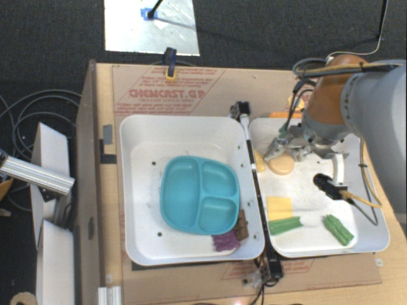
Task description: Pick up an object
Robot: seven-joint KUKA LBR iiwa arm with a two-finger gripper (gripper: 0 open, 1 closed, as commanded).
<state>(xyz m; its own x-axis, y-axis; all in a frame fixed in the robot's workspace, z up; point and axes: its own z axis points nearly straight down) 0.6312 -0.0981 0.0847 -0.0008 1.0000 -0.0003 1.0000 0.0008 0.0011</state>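
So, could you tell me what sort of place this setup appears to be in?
Probably a robotics lab bench for pick-up trials: two shallow white plastic bins sit side by side on a cardboard sheet, toy food like a green plastic bean pod lies inside, and loose black cables trail nearby.

Turquoise divided plastic plate [200, 194] and purple scrap [224, 241] in left white bin [137, 170]; right: yellow square [279, 206], two green pods [284, 225].

Left of the claw [284, 146], a smooth, glossy turquoise plastic divided plate [200, 194]; the white bins [143, 234] look matt plastic, the counter [165, 89] printed brown cardboard.
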